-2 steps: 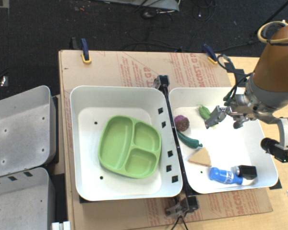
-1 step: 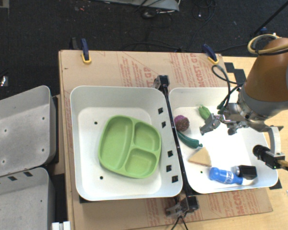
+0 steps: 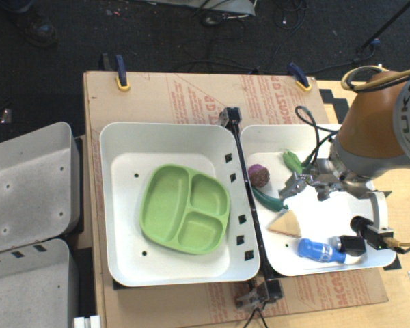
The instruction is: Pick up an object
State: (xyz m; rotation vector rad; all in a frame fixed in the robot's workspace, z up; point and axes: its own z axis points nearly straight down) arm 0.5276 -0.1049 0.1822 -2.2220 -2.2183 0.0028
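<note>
Grey arm's metal two-finger gripper (image 3: pixel 292 185) hangs low in the right white bin (image 3: pixel 260 137), fingers slightly apart and holding nothing.

Its tips sit just above a curved teal plastic piece (image 3: pixel 267 199) and beside a green pod-shaped toy (image 3: pixel 292 160); a round purple fuzzy ball (image 3: pixel 259 175) lies just left. Nearer the front rest a tan wedge-shaped block (image 3: pixel 285 223) and a blue bottle (image 3: pixel 319 251) (white end toward the right). The left white bin (image 3: pixel 116 145) holds a lime-green divided plastic tray (image 3: pixel 185 209). Red print runs upside down across the cardboard sheet (image 3: pixel 171 94) under both bins; I cannot read it with confidence.
</note>
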